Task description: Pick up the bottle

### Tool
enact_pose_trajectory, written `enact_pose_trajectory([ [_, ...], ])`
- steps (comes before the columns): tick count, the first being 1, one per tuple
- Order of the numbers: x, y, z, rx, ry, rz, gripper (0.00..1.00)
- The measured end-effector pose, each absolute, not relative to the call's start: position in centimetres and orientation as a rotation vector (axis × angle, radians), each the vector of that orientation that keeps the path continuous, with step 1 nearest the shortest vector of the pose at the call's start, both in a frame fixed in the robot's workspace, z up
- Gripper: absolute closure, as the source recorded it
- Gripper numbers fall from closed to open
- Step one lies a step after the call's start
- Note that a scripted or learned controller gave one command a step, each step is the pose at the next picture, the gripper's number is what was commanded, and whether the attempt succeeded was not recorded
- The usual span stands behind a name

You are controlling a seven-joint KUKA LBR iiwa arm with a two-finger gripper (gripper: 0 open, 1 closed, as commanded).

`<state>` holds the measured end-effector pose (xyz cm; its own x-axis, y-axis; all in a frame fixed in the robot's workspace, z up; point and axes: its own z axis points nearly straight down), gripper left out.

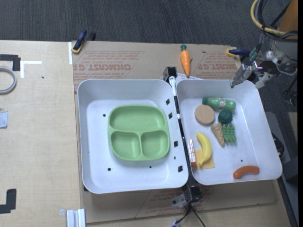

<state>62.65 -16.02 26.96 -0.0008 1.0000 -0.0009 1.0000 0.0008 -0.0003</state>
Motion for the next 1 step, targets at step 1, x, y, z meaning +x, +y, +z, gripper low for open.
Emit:
enact_pose_trajectory([
  [1, 62.69, -16.05, 27.92, 2.216, 2.224, -0.002, 1.00],
])
